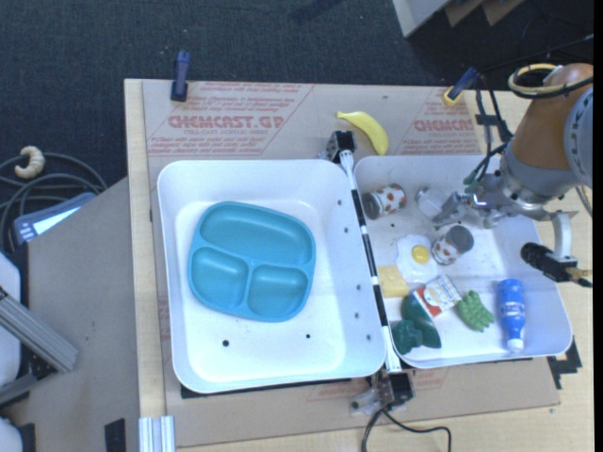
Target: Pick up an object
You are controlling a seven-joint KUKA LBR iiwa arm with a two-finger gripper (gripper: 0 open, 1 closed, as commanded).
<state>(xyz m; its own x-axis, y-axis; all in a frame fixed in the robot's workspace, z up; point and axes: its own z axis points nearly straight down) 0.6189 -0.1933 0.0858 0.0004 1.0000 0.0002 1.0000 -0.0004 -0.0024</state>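
Observation:
My gripper [460, 205] hangs over the back middle of the right bin [556, 342], below the grey arm and its orange band [546, 130]. Just in front of it a small round can [453, 243] lies on its side, and a toy fried egg [415, 252] sits to that can's left. A red and white can [388, 199] lies near the bin's back left. Toward the front are a yellow cheese wedge [390, 280], a red and white packet [438, 298], a green toy [477, 311], a dark green toy [415, 333] and a blue bottle [511, 314].
The left bin [179, 347] holds a blue divided plate [252, 260]. A toy banana [366, 130] lies on the cardboard behind the bins. A black part [548, 260] juts over the right bin's right side. Cables lie on the floor at far left.

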